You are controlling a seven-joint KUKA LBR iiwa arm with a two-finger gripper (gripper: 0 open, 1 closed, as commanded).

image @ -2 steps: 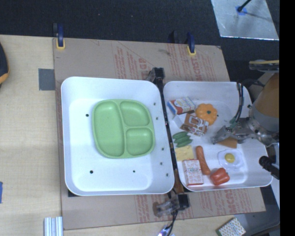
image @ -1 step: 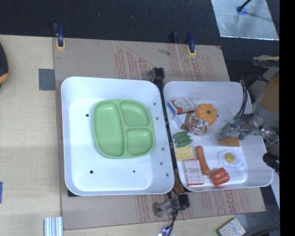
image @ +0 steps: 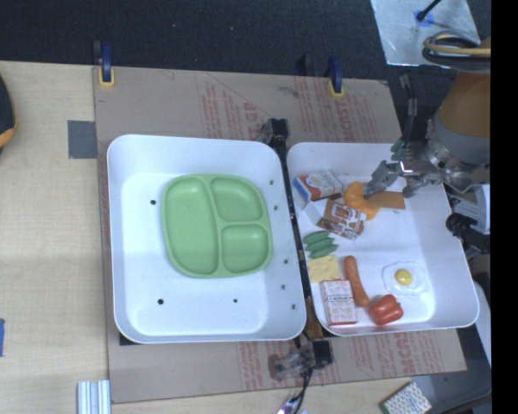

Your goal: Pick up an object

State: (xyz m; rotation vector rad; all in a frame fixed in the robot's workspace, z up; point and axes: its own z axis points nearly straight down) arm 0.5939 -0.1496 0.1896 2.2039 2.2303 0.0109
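Note:
My gripper [image: 382,179] hangs low over the far part of the right bin [image: 445,257], reaching in from the right. Its tip is right by an orange toy food piece [image: 357,197] and an orange flat slice [image: 388,202]; I cannot see whether it touches either. Just to the left lie a red-and-white packet [image: 319,184] and a brown snack packet [image: 344,219]. Nearer the front are a green pea pod [image: 319,244], a yellow slice [image: 325,269], a sausage [image: 356,281], a fried egg [image: 404,277], a red pepper [image: 385,309] and a small pink box [image: 337,302].
The left bin [image: 138,300] holds a green divided plate [image: 216,224]. The wall between the two bins runs just left of the packets. The arm's grey body and orange band [image: 466,102] stand over the right bin's far right corner.

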